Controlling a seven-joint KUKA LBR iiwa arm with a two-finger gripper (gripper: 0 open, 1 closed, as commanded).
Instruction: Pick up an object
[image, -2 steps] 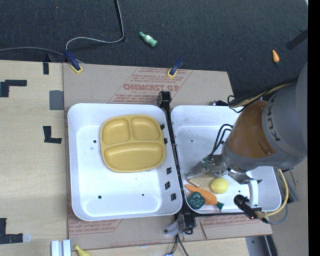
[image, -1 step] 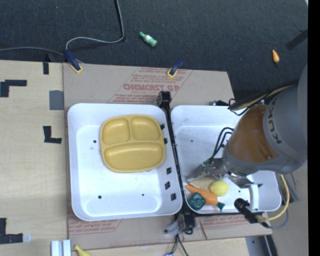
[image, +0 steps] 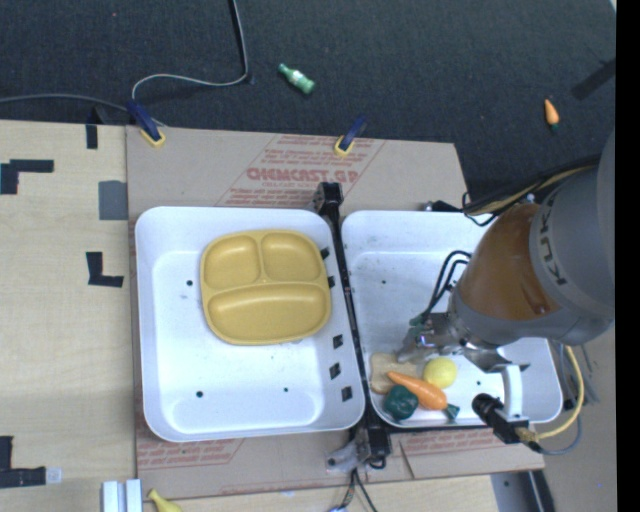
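The gripper (image: 428, 338) hangs low in the right bin (image: 400, 255), just above the lemon (image: 440, 373) and carrot (image: 418, 389) at the near edge. I cannot tell its state. This looks like the approach; next it must drop squarely onto one item.

Small yellow round lemon-like toy (image: 440, 373), orange carrot-shaped toy (image: 417, 389) lying slantwise, dark green rounded toy (image: 401, 403), clustered touching at near edge of right white bin (image: 400, 250).
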